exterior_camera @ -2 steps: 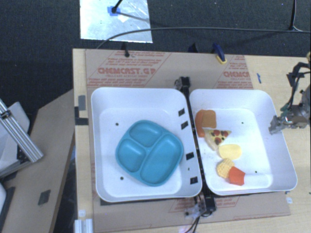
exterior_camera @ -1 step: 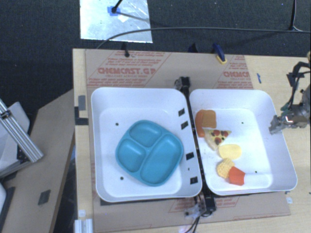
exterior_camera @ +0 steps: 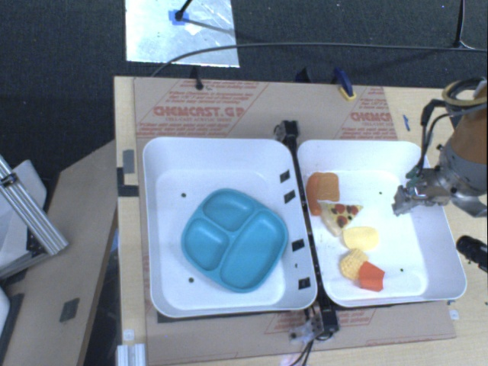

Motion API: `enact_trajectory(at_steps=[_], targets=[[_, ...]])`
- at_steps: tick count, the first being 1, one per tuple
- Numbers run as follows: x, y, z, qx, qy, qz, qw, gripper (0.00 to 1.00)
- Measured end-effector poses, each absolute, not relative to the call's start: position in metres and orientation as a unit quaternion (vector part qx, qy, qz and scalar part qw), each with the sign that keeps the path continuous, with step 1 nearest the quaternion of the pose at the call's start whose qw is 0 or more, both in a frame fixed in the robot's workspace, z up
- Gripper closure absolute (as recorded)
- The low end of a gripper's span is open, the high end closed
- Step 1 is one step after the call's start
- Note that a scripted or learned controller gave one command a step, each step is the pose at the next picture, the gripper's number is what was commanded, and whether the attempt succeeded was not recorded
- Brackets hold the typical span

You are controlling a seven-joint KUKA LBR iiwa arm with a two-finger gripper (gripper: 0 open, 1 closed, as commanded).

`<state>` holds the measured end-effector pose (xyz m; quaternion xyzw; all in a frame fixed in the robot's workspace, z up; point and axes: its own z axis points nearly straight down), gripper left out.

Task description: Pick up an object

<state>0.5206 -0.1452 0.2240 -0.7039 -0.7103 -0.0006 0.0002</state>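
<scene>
Blue divided plate [exterior_camera: 235,239] in left bin [exterior_camera: 164,204], foil sheet [exterior_camera: 180,21] beyond

Five toy foods lie along the right bin's [exterior_camera: 435,280] left side: an orange-brown toast slice [exterior_camera: 322,187], a pizza wedge [exterior_camera: 340,216] just below, a pale yellow piece [exterior_camera: 361,239], a waffle-textured yellow piece [exterior_camera: 352,263] touching a red-orange wedge [exterior_camera: 370,277].

Dark carpeted floor [exterior_camera: 61,44] surrounds the tan bench [exterior_camera: 126,128], with a shiny metal sheet [exterior_camera: 181,21] lying beyond it and an aluminium rail [exterior_camera: 27,212] at left.
</scene>
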Motion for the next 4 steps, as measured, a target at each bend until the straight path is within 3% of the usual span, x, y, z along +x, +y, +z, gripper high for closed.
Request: enact_trajectory(at_steps=[3,4], targets=[[0.534,0.012,0.230,-0.703,-0.711,-0.0012,0.000,1.00],[0.528,0.059,0.220,-0.704,-0.711,-0.0007,0.001,1.00]])
